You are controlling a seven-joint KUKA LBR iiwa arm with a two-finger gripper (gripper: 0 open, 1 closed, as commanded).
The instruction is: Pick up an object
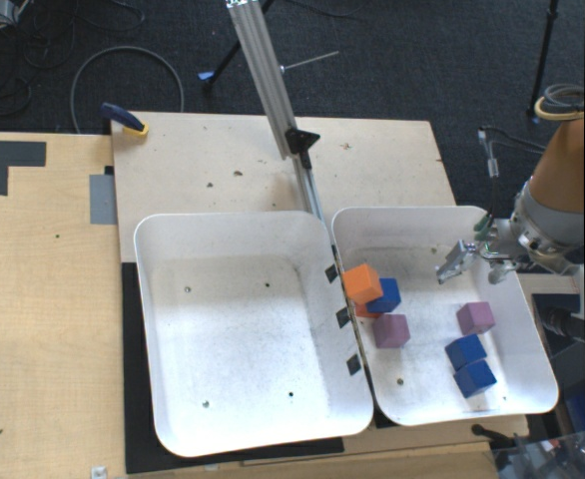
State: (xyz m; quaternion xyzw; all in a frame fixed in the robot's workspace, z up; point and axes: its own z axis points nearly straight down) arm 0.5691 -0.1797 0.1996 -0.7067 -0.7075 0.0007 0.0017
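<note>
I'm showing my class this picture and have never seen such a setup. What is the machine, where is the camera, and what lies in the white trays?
One camera looks down at a slant on a bench. The machine is a robot arm reaching in from the right, ending in a two-finger gripper that hangs over the right bin and holds nothing. That bin contains an orange block, three blue blocks and two purple blocks. The left bin sits beside it. Its job is to pick up one object.
</note>
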